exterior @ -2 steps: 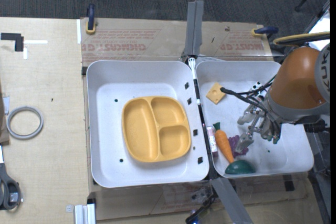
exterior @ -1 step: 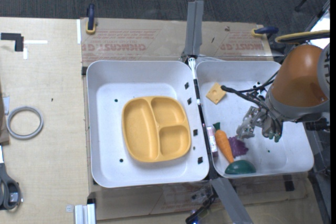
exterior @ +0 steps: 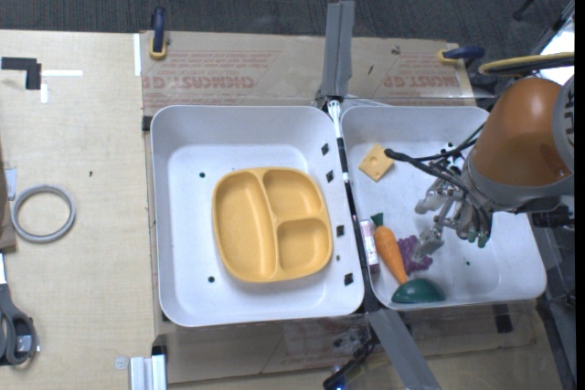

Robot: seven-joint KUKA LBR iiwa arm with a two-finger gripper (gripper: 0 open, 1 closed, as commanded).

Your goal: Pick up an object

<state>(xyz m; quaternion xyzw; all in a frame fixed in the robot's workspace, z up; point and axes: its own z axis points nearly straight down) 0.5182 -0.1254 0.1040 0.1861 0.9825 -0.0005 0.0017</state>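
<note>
Nearest the camera, at the right bin's point(exterior: 512, 283) front edge: dark green rounded toy point(exterior: 418, 291), then an orange plastic carrot point(exterior: 391, 255) lying lengthwise against the divider, a small purple grape-like cluster point(exterior: 419, 253) just beside it. Gripper point(exterior: 431, 236) sits low over that cluster, tips near or touching it; open or clenched, cannot tell, and nothing is visibly between the tips. Judged: pick not yet done, the grasp and lift remain. Further back, a yellow cheese wedge point(exterior: 376, 163) lies apart. Left bin point(exterior: 174, 224) holds a yellow three-compartment plastic plate point(exterior: 271, 224). Far off on the bench, a grey tape ring point(exterior: 41, 213).
</note>
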